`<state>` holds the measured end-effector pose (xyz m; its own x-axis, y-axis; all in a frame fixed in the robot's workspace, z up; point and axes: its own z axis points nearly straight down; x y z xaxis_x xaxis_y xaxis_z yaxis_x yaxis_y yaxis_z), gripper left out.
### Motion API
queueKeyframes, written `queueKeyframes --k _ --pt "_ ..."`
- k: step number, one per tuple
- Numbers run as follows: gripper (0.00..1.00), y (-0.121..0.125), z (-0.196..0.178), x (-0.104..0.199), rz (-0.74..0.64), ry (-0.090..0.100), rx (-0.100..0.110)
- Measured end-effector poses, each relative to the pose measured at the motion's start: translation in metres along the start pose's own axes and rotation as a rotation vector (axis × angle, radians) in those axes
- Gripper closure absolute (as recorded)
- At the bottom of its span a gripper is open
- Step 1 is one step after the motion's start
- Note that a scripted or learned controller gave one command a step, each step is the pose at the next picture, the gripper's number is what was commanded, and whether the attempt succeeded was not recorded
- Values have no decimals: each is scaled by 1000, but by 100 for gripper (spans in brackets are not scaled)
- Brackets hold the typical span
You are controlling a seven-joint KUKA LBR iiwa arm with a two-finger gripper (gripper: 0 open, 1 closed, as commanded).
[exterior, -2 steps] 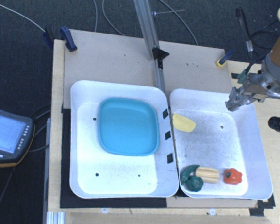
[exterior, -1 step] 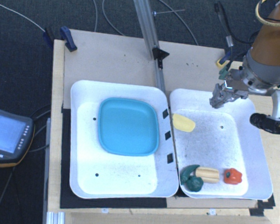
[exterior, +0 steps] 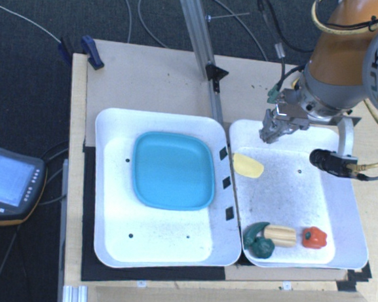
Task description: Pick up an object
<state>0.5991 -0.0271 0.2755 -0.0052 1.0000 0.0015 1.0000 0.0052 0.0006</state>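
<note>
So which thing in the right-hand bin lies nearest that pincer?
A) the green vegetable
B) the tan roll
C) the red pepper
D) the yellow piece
D: the yellow piece lies near the bin's upper left corner, just below the pincer, while the red pepper, tan roll and green vegetable sit along the near edge.

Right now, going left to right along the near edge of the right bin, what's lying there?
Green object → tan cylinder → red pepper-like object. The green one and the cylinder touch.

Yellow piece (exterior: 247, 166), flat, right bin's (exterior: 341, 213) left.
</note>
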Motion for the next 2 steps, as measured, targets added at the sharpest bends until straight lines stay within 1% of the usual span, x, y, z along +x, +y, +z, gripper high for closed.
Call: queueKeyframes --k 1,2 --pt "100 -3 21 54 0 0 2" --pt "100 5 21 105 1 0 0"
